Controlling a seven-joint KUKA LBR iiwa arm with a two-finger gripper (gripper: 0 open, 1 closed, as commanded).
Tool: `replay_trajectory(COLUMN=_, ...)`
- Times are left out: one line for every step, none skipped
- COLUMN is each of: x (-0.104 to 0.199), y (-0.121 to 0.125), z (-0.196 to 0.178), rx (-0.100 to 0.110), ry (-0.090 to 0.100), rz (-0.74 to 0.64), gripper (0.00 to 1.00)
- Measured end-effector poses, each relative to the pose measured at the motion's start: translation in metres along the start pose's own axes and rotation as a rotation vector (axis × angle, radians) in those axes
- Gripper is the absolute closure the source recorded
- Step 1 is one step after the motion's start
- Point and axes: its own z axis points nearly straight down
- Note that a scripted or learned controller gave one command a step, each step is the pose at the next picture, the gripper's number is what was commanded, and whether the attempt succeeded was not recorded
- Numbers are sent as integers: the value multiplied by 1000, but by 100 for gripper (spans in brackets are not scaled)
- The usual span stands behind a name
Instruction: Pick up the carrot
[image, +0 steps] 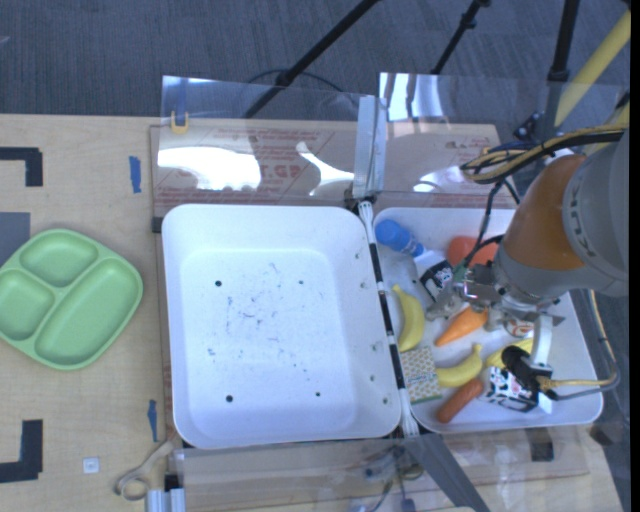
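Grey arm with orange band (560, 235) bends down from the right over the right white bin (580, 400), its two-finger gripper (478, 305) just above the tapered orange carrot (460, 327); its grip state cannot be told.

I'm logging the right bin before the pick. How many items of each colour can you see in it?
Yellow, bananas: 2
Orange, carrot and a round item: 2
Blue, bottle: 1
Red-brown, sausage-like item: 1
Total: 6; things under the arm are hidden.
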Motion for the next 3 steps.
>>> replay_trajectory(x=-39, y=-16, z=-34, rx=5, ry=-1, rz=36, gripper=0)
replay_trajectory(x=-51, y=-3, z=0, rx=2, ry=1, rz=-62, gripper=0)
replay_trajectory(x=-51, y=-2, z=-11, rx=-2, ry=1, rz=-61, gripper=100)
